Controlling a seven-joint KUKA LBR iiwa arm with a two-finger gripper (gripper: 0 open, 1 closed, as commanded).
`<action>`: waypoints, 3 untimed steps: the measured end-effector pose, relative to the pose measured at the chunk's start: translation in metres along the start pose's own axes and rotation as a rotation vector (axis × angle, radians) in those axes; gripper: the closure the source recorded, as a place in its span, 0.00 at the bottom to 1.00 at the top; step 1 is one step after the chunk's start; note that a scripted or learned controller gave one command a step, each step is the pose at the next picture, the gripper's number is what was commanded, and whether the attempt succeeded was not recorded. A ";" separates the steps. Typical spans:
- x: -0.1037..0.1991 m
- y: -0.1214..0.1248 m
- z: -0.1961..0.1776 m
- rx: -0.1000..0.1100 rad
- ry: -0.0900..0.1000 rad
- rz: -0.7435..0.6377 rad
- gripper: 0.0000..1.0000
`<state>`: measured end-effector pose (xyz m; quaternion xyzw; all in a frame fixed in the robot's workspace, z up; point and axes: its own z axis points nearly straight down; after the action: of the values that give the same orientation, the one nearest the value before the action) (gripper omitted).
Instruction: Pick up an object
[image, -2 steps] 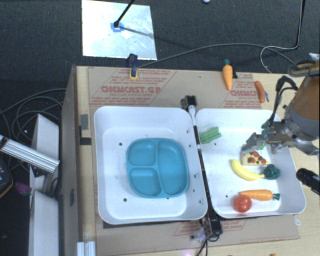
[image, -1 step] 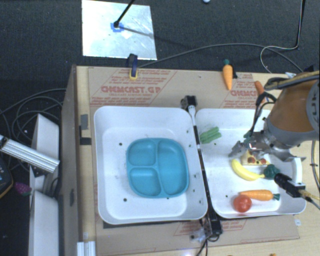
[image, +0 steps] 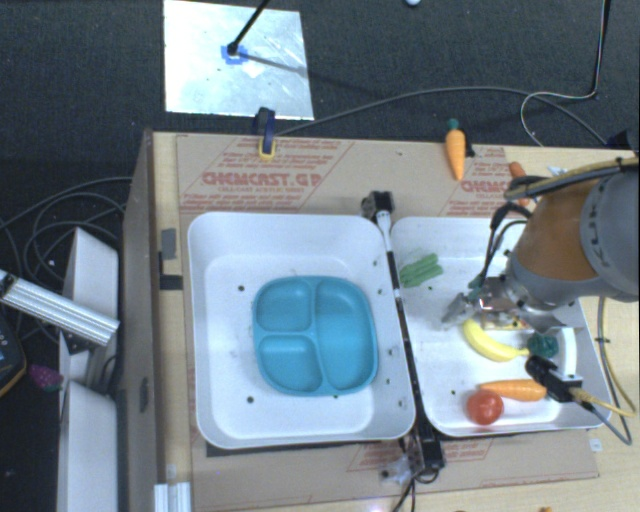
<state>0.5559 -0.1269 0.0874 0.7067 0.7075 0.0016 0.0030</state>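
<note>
Nothing is picked up yet: the gripper (image: 478, 304) hangs low in the right bin (image: 432, 395), just above the banana (image: 492, 344) near that bin's middle, and I cannot tell its state. The banana, carrot (image: 514, 390) and tomato (image: 485, 407) lie on the bin floor, so the grasp and lift remain.

There are two shallow white plastic bins (image: 215, 300) (image: 432, 240). There is one blue plastic plate with four sections (image: 315, 335). There are two orange toy carrots (image: 456, 150) (image: 514, 390), one yellow toy banana (image: 492, 343), one round red toy tomato (image: 485, 407) and one green ridged toy piece (image: 420, 269).
</note>
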 end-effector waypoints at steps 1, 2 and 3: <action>-0.003 0.002 -0.012 -0.010 -0.007 0.001 1.00; -0.003 0.002 -0.012 -0.009 -0.007 0.000 0.00; -0.012 -0.018 0.003 0.007 0.002 0.000 0.00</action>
<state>0.5378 -0.1385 0.0841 0.7067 0.7075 -0.0001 0.0000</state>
